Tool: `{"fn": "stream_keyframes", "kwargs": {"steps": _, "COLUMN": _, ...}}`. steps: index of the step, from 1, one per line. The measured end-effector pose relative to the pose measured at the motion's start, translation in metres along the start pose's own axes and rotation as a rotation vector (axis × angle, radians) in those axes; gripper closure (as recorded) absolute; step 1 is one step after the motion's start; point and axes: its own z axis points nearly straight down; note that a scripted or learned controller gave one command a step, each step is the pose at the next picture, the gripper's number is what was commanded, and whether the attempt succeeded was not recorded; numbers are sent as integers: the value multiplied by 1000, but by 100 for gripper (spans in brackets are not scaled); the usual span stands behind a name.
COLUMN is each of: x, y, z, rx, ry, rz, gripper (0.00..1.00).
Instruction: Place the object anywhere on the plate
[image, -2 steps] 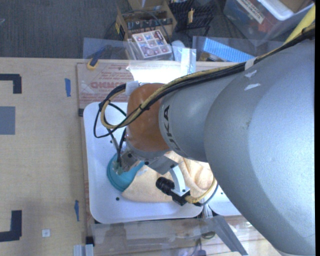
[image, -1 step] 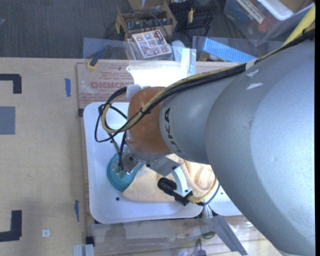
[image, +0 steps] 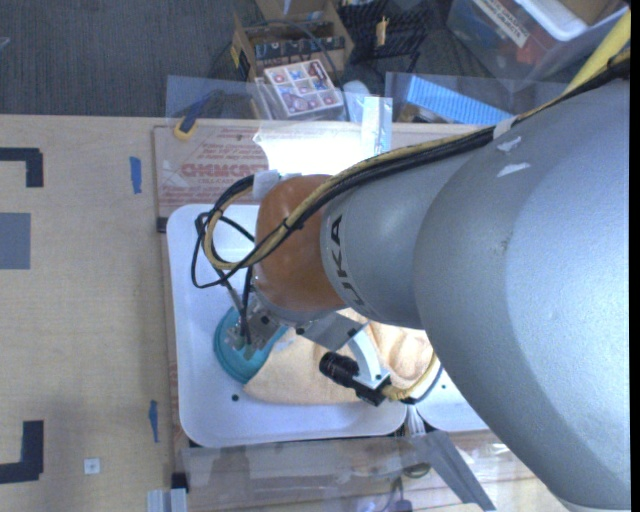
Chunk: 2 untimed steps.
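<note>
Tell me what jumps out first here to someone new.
The big grey arm sweeps in from the right and covers much of the view, its orange band over the left white bin. Below the band, the claw sits low over a teal plate, beside a tan flat object.

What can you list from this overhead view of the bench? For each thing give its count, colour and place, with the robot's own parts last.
White bin: one fully seen, white, centre of bench; a second bin's corner beside it.
Plate: one, teal, in the bin, partly under the gripper.
Tan object: one, beige, flat in the bin beside the plate.
Blue tape marks: two, blue, on the bench left of the bin.
Arm: one, grey with orange band, reaching from the right.
Gripper: one, over the plate.
</note>
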Motion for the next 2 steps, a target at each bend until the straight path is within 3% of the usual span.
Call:
{"fn": "stream_keyframes", "kwargs": {"steps": 1, "x": -2, "y": 1, "z": 0, "rx": -4, "ry": -4, "rz": -177, "gripper": 100}}
{"fn": "stream_keyframes", "kwargs": {"steps": 2, "x": -32, "y": 40, "z": -41, "rx": 68, "ry": 45, "rz": -158, "gripper": 100}}
